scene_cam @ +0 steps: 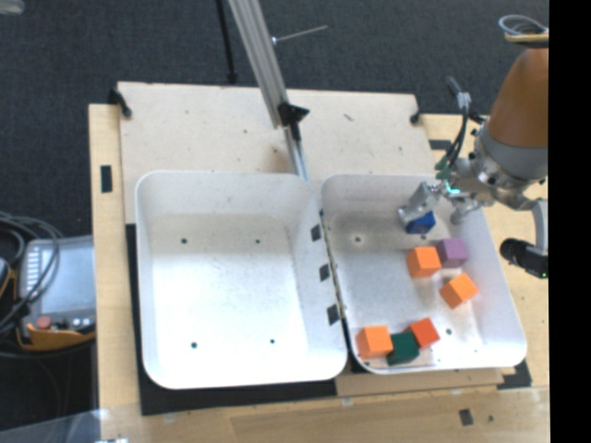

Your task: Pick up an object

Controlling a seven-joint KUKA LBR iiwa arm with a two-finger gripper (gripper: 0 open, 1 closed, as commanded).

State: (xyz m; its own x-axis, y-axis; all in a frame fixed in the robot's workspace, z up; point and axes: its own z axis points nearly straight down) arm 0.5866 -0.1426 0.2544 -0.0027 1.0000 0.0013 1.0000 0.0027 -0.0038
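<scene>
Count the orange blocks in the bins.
4, all in the right bin: one mid-bin beside the purple block, one toward the right wall, two at the near edge.

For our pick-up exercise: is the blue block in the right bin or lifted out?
Cannot tell: the blue block sits at the gripper, above the right bin.

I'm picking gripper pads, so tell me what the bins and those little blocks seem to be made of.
Bins: likely thin moulded plastic, smooth white, with rounded corners and soft sheen. Blocks, such as the orange one: matte solid colour with crisp edges, perhaps painted wood or foam; unclear.
</scene>
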